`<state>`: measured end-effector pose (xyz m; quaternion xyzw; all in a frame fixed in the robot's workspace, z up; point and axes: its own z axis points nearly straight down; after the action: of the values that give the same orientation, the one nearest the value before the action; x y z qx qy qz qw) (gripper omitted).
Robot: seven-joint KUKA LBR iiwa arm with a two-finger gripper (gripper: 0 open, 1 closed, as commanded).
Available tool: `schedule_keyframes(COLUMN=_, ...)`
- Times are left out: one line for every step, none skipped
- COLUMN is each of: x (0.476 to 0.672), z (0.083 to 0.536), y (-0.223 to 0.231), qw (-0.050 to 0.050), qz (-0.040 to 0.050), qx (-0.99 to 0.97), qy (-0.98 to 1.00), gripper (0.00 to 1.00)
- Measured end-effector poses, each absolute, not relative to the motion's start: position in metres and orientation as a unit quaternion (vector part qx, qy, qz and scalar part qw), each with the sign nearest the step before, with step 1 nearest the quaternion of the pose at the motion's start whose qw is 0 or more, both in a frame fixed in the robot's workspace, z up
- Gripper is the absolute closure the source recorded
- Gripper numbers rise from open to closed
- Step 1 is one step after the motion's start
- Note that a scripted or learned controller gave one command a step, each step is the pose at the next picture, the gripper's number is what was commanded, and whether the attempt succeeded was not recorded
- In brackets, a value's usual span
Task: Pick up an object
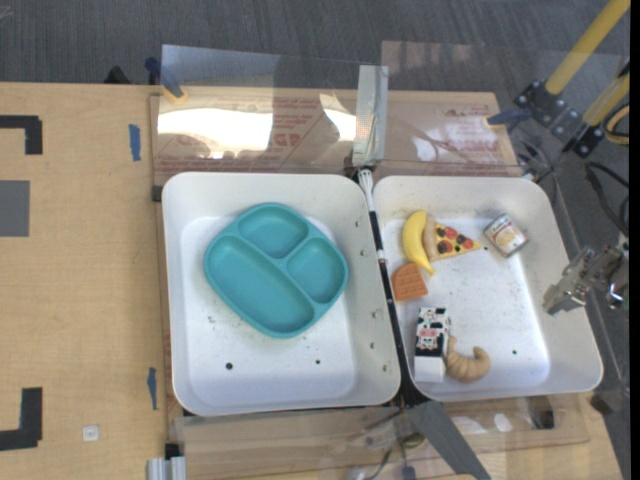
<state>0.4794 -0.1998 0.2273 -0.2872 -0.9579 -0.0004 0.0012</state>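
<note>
Grey carpet lies behind a pale wooden table (80,298) that carries two shallow white bins side by side. I see a teal divided plate (277,281) in the left bin (190,368). Small toy foods lie in the right bin (570,353): a banana (416,239) touching a pizza slice (452,241), a small can (505,235) near the far corner, an orange wedge (409,282), a black-and-white carton (431,334) and, just beside it, a croissant (468,361).

I judge all of these light, hard and rather slick plastic. The banana looks the surest pick: stiff, narrow, best taken across its middle. The can may roll; the pizza slice lies flat and offers little edge.

At the right bin's outer rim I make out a metal part, probably the pincer (572,290), with the arm cut off at the picture's edge. It is small and blurred, and I cannot tell how it is set. Glare on the clear panels behind the bins hides what lies under them.
</note>
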Motion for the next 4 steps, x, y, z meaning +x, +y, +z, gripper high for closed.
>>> schedule_keyframes(x=0.481, z=0.334, y=-0.224, qw=-0.005, qz=-0.0002, qx=-0.458, qy=-0.889, gripper=1.0)
schedule_keyframes(x=0.479, z=0.204, y=-0.169, qw=0.003, qz=-0.0003, qx=-0.388, qy=-0.922, gripper=1.0)
schedule_keyframes(x=0.485, z=0.278, y=-0.167, qw=-0.005, qz=0.0005, qx=-0.123, qy=-0.992, gripper=1.0)
schedule_keyframes(x=0.48, z=0.262, y=-0.21, qw=-0.002, qz=0.0002, qx=-0.294, qy=-0.956, gripper=1.0)
